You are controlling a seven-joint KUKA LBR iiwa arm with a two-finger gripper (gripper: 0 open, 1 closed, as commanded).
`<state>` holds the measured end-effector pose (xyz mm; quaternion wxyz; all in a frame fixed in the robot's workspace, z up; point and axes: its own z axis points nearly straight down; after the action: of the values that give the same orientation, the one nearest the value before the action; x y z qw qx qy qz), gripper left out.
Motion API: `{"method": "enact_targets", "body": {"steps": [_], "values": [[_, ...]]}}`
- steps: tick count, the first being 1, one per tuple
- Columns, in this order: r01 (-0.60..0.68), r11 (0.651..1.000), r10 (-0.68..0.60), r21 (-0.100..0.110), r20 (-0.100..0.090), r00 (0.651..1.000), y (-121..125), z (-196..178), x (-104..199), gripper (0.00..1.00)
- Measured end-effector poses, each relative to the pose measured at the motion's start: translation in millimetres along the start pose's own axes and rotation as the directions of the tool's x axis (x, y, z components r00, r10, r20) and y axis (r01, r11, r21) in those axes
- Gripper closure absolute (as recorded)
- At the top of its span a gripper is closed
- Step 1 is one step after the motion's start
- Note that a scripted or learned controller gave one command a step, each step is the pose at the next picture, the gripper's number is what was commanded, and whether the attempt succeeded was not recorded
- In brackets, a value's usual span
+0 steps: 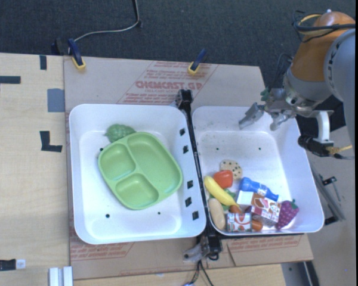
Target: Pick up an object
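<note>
My gripper (263, 120) hangs over the far edge of the right bin (259, 140), its two grey fingers spread open with nothing between them. A pile of toy food lies at the near end of that bin: a yellow banana (219, 191), a red tomato (223, 178), a spotted cookie (231, 167), a blue carton (257, 190), a purple bunch of grapes (288, 213) and a small red-and-white box (239, 221). The pile sits well below the gripper in the view, apart from it.
The left bin (86, 210) holds a green divided tray (140, 169) with a green leafy toy (119, 132) at its far corner. A black divider clip (184, 98) joins the bins. Two clamps (77, 57) pin the cardboard at the back.
</note>
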<state>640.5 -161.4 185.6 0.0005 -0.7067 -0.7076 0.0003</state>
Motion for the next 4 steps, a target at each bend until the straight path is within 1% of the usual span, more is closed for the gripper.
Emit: {"method": "enact_targets", "body": {"steps": [1, 2, 3, 4], "values": [[0.001, 1.000, -0.001, 0.000, 0.000, 1.000, 0, -10, 1, 1.00], [0.001, 1.000, -0.001, -0.002, 0.002, 1.000, 28, -58, -18, 1.00], [-0.001, 1.000, 0.001, 0.001, 0.002, 1.000, 27, -8, -63, 1.00], [0.000, 1.000, 0.000, -0.003, 0.002, 1.000, 28, -63, -58, 1.00]]}}
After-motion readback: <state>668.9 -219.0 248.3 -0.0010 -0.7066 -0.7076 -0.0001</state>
